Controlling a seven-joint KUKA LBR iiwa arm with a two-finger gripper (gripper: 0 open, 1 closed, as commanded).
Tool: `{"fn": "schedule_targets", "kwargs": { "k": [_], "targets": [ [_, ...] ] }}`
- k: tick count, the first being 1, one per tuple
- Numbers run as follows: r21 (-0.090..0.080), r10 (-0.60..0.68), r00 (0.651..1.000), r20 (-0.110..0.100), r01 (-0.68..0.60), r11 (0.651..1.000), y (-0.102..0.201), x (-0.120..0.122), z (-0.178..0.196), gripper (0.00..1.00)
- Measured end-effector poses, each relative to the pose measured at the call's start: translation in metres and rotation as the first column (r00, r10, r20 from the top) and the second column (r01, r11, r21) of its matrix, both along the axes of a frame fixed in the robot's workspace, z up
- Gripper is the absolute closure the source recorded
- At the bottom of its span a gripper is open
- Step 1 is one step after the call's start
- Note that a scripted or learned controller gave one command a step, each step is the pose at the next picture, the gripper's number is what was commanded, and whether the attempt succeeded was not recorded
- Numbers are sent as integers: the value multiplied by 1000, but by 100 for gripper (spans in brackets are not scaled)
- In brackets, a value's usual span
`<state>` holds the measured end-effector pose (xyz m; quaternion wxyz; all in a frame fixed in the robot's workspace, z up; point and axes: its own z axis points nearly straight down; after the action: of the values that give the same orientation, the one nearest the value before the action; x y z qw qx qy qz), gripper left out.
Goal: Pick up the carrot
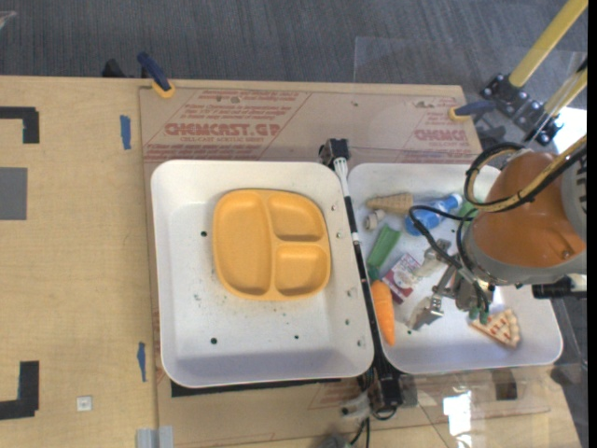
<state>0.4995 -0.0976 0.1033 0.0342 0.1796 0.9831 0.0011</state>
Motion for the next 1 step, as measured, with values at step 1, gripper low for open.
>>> {"fn": "schedule_targets", "kwargs": {
  "k": [1],
  "targets": [
    [13, 67, 996, -53, -67, 998, 88, 22, 86, 0]
  ]
}}
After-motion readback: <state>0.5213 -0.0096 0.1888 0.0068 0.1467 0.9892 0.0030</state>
